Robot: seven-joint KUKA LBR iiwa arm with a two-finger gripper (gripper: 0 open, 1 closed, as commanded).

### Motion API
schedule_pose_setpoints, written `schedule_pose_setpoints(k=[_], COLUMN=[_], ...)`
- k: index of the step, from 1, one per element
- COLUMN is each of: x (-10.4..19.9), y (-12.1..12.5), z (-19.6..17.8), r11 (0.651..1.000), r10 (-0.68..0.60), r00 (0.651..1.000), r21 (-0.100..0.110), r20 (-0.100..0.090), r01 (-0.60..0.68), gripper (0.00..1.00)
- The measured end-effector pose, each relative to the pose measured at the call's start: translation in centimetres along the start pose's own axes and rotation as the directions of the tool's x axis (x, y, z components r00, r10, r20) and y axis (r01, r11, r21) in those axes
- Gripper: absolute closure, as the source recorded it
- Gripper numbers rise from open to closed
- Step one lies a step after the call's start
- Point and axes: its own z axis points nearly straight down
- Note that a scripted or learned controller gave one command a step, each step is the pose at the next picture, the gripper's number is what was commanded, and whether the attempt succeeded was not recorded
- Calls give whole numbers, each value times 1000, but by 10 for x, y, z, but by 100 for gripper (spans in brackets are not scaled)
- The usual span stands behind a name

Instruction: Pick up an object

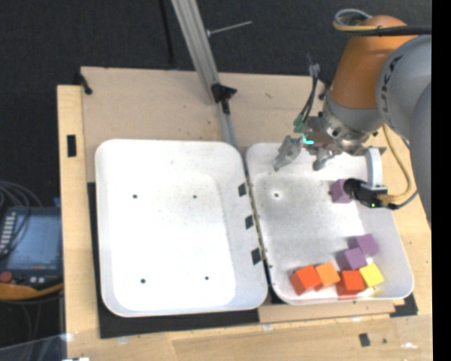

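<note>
Gripper [302, 156] spread wide, nothing between the fingers, over the right bin [286, 224] far edge. Purple block [340, 192] just beside it, coloured blocks [338, 273] well off toward the near corner.

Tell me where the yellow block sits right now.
The small yellow cube block lies in the right white bin, in its near right corner, touching the red-orange cube block, just below the purple cube blocks.

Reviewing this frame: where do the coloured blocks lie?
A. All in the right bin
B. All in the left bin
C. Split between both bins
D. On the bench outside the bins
A. The purple block, the two purple ones, the orange blocks and the yellow block all sit inside the right bin.
</note>
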Motion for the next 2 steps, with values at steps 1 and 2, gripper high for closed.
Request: schedule_pose_setpoints(k=[1, 2], x=[0, 1], y=[1, 4], z=[-3, 40], r11=[1000, 1000], r10=[-1, 1], r00=[1000, 1000], r21=[-5, -1], r20=[0, 2], r01=[1, -1], gripper=[0, 0])
